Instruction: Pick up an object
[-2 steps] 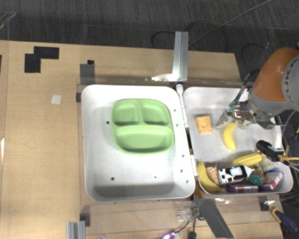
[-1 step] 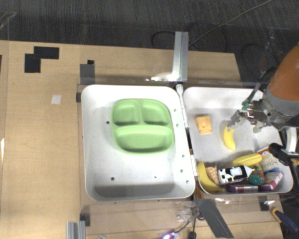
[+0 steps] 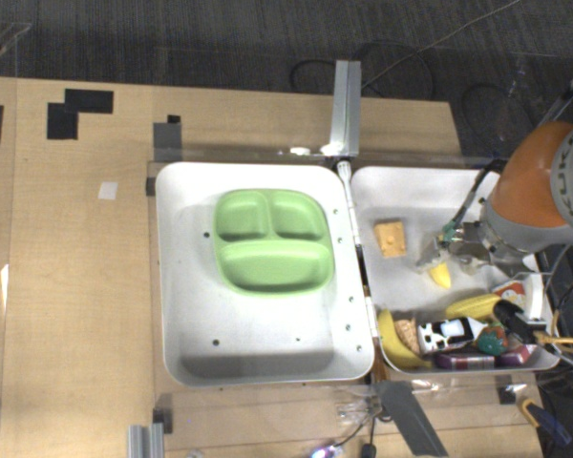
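Observation:
My gripper (image 3: pixel 452 242) hangs low inside the right bin (image 3: pixel 413 191), near its middle, below the orange band of the arm (image 3: pixel 527 187). Just under it and slightly left lies a small yellow piece (image 3: pixel 441 275). A tan square cracker-like block (image 3: pixel 391 238) rests to the gripper's left, apart from it. Along the bin's near side sits a heap of objects: a banana (image 3: pixel 397 336), a second yellow curved item (image 3: pixel 472 305), a black-and-white toy (image 3: pixel 450 331) and a purple marker-like stick (image 3: pixel 470 359). Nothing shows in the gripper's grasp.
The left bin (image 3: pixel 186 284) carries a green divided plate (image 3: pixel 270 239) in its upper middle. A metal post (image 3: pixel 345 103) stands behind the seam between the bins. Cables trail on the dark floor at the back. Wooden bench surface spreads to the left.

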Controlling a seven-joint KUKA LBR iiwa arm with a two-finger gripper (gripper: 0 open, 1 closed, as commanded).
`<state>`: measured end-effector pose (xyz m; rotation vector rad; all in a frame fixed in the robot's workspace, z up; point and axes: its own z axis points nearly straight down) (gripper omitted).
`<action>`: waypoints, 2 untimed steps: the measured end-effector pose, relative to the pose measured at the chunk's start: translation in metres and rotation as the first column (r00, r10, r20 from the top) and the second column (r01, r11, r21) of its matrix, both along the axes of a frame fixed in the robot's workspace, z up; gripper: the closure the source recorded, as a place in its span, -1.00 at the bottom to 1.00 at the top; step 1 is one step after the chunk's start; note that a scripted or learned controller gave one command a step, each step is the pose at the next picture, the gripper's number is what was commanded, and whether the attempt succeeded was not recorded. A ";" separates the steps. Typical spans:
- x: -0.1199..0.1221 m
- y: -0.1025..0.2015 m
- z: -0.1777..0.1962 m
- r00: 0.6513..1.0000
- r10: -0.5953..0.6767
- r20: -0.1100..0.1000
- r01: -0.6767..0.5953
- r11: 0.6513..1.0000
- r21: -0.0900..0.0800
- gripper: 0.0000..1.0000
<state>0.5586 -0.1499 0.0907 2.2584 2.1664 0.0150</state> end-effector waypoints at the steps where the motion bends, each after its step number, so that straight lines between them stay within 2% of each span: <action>1: 0.003 0.002 0.012 1.000 0.000 0.007 0.000 1.000 0.003 1.00; 2: 0.020 0.085 0.117 0.993 0.120 -0.009 -0.120 0.993 0.002 1.00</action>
